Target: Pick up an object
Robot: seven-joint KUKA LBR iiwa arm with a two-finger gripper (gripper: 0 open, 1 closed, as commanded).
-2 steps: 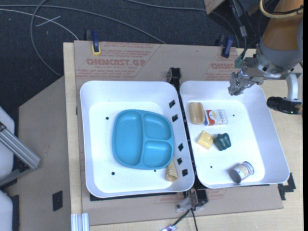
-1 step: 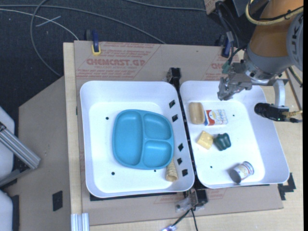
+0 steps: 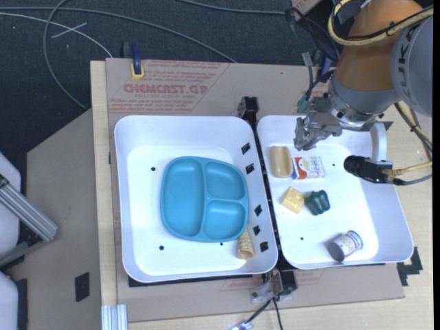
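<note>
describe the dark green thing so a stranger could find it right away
Look in the right bin, the one without the blue tray. Near its middle, the green thing sits just right of a pale yellow block. It is the one dark green item, far darker than its yellow and tan neighbours.

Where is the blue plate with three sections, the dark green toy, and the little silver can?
Blue sectioned plastic plate (image 3: 203, 199), camera view, on its middle divider.
Dark green toy (image 3: 317, 202), camera view, on its body.
Small silver can (image 3: 346, 245), camera view, on its side.
</note>
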